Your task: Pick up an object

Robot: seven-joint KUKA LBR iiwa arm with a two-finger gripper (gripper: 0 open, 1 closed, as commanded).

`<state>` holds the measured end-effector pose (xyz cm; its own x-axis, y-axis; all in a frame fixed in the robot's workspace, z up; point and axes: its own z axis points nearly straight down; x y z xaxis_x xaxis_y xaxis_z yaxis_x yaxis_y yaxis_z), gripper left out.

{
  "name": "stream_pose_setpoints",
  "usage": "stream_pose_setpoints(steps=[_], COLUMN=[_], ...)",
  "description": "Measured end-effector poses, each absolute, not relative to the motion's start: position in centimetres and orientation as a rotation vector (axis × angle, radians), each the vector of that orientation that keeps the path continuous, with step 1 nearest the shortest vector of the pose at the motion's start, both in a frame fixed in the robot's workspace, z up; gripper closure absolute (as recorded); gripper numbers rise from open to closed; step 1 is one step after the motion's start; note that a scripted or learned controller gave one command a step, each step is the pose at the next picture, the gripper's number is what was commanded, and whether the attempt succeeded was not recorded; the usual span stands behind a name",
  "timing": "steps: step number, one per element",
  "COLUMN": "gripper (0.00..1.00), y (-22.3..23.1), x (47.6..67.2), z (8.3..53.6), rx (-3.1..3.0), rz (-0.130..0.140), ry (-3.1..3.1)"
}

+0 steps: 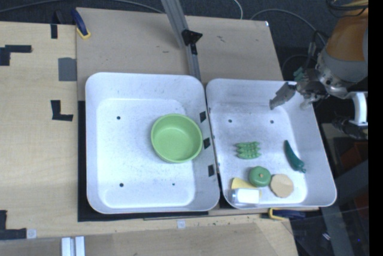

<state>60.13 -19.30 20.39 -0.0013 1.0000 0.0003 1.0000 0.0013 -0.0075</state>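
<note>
The jaws (291, 95) are hovering over the right bin's (317, 147) far corner, their state impossible to tell, while the pea pod (248, 150), pickle (293, 156) and other toys are lying near its front.

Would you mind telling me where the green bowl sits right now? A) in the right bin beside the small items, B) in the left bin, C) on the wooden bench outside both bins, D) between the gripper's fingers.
B: the green bowl rests on the floor of the left bin, while the gripper is over the far edge of the right bin.
</note>
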Motion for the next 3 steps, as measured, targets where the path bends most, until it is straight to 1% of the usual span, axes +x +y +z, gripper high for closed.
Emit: stream_pose_setpoints(steps=[2,3], gripper=[0.00,1.00], y=[-19.7,-19.7], x=[59.2,59.3], z=[11.4,12.7], rx=[-2.217,-2.217], rz=[0.007,0.003], ry=[-2.220,-2.223])
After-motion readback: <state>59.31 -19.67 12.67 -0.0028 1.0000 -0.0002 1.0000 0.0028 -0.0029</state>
